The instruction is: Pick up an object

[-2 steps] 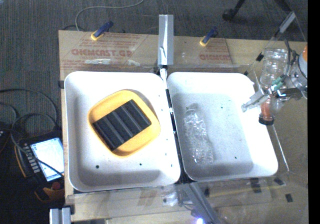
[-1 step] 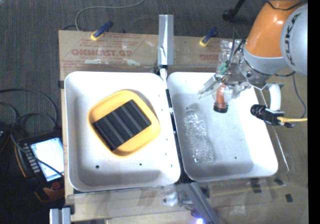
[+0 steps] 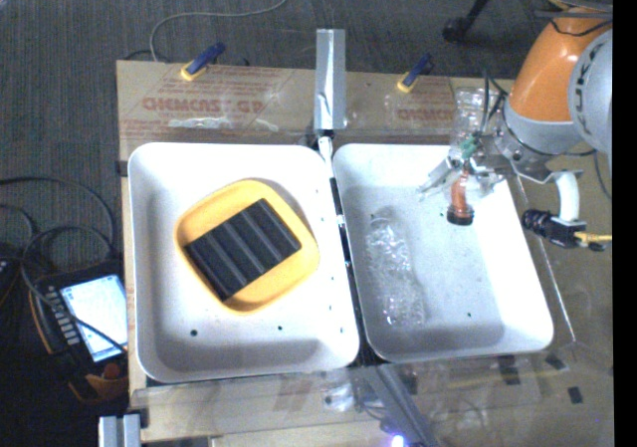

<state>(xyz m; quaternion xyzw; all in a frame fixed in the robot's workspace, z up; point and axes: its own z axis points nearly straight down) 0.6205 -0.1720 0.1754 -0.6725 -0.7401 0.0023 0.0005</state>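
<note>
On the left, a white bin [image 3: 149, 236] holds a yellow, rounded-off block [image 3: 248, 246] with a black ribbed panel [image 3: 244, 246] on top. It lies in the middle of that bin, turned at a slant, so the ribs and the panel's long axis run from lower left to upper right. Just right of the seam between the bins, the second white bin [image 3: 498, 286] has a clear, crinkled plastic piece [image 3: 393, 271] lying near its left wall. Its long axis runs almost top to bottom of the view, leaning a little to the right at the lower end; which end is which I cannot tell. Further right, the gripper [image 3: 460, 184] hangs over the upper right part of this bin, well apart from the clear piece. A small reddish-brown bit [image 3: 460, 206] sits at its tip. Whether the pincer is wide, narrow or holding that bit cannot be told.
</note>
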